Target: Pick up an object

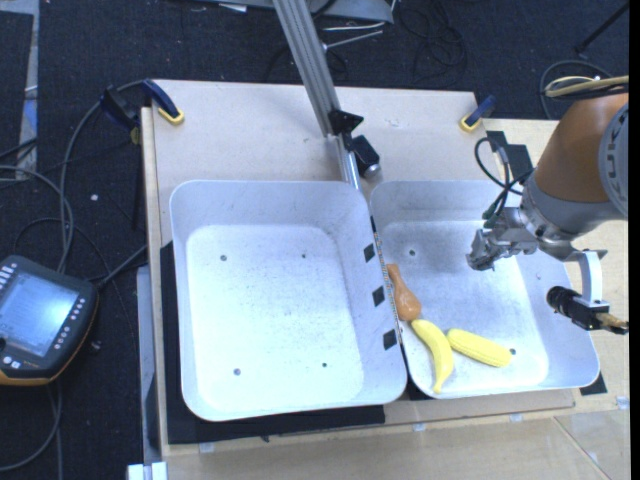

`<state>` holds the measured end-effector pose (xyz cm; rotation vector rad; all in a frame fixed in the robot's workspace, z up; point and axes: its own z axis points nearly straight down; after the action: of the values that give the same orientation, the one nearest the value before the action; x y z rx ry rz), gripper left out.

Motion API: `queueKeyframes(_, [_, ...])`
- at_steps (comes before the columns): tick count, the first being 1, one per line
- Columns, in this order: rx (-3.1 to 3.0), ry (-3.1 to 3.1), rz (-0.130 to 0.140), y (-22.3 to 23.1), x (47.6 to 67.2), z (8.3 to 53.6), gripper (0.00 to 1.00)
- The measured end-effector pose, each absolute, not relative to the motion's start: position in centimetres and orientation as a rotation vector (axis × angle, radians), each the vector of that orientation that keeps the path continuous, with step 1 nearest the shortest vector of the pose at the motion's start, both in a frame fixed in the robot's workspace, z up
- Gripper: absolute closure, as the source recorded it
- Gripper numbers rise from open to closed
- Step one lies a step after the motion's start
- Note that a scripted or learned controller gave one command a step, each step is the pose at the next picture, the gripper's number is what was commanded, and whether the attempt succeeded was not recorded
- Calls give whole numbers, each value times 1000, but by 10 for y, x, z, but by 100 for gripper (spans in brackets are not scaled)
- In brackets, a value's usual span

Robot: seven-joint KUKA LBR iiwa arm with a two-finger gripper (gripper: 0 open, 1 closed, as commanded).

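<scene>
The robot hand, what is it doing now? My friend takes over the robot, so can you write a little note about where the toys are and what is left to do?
Hand: hangs over the upper middle of the right bin, with nothing seen between its fingers. I cannot tell if it is open or shut.
Things: two yellow bananas lie at the front of the right bin, and an orange-brown toy lies by the wall next to the left bin.
Done: nothing picked up yet.
Left: bring the hand down onto one toy, grip it and lift it.
</scene>
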<state>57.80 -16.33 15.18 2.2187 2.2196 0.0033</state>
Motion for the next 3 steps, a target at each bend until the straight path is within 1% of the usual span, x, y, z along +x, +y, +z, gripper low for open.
queueKeyframes(1, [2218, 2219, 4, -163, 579, 204, 100])
queueKeyframes(3, [2216, 2228, 1, -45, 568, 204, 100])
